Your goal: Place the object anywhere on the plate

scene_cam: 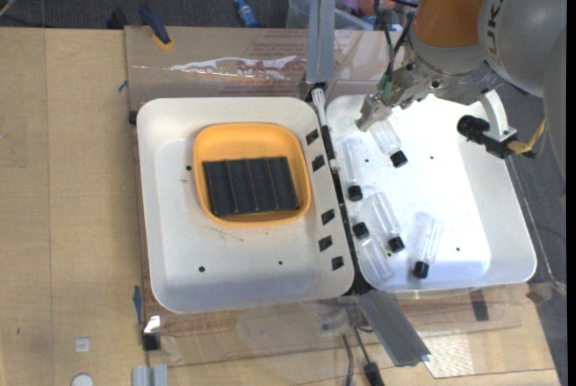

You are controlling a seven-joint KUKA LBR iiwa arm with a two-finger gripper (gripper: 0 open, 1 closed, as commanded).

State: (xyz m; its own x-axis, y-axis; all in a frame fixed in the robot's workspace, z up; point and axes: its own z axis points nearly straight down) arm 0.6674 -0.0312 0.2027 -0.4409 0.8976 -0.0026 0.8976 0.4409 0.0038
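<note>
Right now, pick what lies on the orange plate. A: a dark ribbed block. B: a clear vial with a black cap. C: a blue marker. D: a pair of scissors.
A: a dark ribbed block lies flat on the orange plate in the left bin, while the clear vials lie in the right bin.

The grey arm (531, 6) enters from the upper right of the frame, its gripper (382, 105) angled down-left, fingers hard to read.
</note>
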